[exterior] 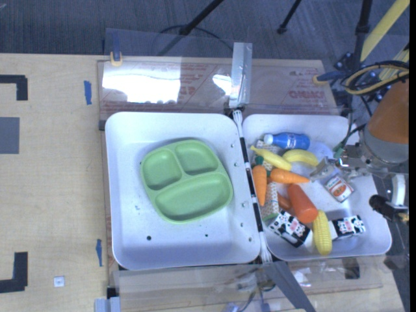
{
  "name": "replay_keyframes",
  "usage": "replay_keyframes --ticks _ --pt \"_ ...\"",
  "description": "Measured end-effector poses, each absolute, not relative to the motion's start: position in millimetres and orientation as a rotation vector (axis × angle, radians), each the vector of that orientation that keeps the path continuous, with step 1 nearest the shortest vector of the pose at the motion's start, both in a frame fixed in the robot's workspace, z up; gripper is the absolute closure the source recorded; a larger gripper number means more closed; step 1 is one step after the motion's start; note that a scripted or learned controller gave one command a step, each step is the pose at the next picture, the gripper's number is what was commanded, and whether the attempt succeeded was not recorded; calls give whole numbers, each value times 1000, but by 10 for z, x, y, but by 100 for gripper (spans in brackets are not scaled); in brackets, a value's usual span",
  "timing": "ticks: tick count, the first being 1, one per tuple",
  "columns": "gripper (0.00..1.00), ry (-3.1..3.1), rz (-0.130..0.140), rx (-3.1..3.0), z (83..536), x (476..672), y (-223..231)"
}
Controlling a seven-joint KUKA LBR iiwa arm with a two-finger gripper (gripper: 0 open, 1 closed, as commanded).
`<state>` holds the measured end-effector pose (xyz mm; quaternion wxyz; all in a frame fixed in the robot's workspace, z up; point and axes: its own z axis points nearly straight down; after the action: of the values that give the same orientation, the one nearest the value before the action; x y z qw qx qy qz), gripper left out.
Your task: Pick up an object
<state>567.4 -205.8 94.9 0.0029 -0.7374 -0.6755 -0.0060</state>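
Two white bins sit side by side on your counter. The left bin carries a green divided plate near its middle. The right bin carries the pickable objects, crowded toward its 9 o'clock side: a blue bottle at 12 o'clock of the pile, a yellow banana just below it, an orange carrot along the divider, a second carrot lying crosswise beside it, a red-orange cylinder at the centre, a yellow corn cob at 6 o'clock, and two black-and-white cow-print blocks, one touching the corn on its 9 o'clock side and one just beside it at 3 o'clock. A small red-and-white packet lies apart at 3 o'clock of the pile.

The arm enters at 3 o'clock. Its gripper is over the right bin, just above the packet and near the banana. You cannot tell from this view how its jaws are set, and nothing is visibly between them.
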Motion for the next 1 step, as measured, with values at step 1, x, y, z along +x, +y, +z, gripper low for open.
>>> replay_keyframes --ticks 1 --pt "0 -2306 -8 -2136 878 5842 -2038"
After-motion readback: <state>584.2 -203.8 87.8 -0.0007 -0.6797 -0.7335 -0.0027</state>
